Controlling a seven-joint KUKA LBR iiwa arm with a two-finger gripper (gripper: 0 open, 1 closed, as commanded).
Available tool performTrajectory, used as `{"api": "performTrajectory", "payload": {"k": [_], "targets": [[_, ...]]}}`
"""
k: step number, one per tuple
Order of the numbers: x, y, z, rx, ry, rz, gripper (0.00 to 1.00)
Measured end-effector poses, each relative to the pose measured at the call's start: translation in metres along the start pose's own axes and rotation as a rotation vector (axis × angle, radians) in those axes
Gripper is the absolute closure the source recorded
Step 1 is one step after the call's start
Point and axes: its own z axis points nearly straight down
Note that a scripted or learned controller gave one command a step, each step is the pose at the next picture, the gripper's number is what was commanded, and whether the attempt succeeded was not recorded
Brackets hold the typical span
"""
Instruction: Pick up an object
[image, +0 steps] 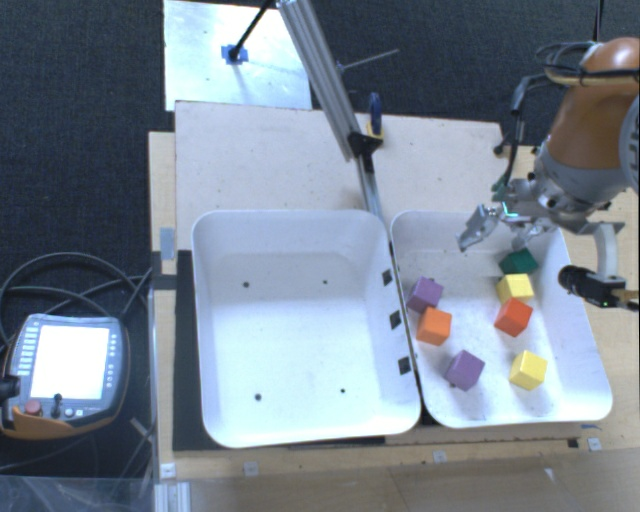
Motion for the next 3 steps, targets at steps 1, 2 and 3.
{"api": "performTrajectory", "payload": {"k": [1, 2, 3], "targets": [[0.000, 0.001, -0.002, -0.004, -0.001, 0.000, 0.00], [0.002, -0.002, 0.060, 0.002, 0.000, 0.003, 0.00], [0.002, -0.003, 0.121, -0.003, -0.001, 0.004, 0.00]]}}
